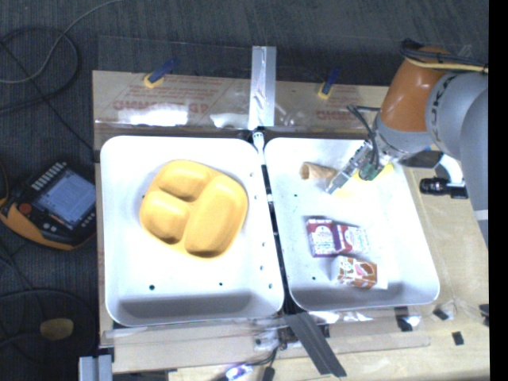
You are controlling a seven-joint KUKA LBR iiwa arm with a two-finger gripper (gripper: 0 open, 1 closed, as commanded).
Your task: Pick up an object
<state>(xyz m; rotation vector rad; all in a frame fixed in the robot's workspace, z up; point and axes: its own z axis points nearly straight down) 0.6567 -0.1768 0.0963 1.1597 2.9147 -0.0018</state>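
Observation:
In the right bin [413, 236] lie a tan cone-shaped piece [316, 171] near the back, a dark red packet [336, 237] in the middle and a small orange-brown packet [355, 272] toward the front. A large yellow lumpy object [193, 207] fills the middle of the left bin [127, 276]. My gripper [343, 178] reaches in from the right and hangs low over the right bin's back part, its tip just right of the tan cone. Nothing shows between its fingers.
A metal divider post [263, 86] stands behind the seam between the bins. A handheld pendant [52, 205] lies on the floor at the left. The arm's orange band [413, 94] sits over the bench's back right corner.

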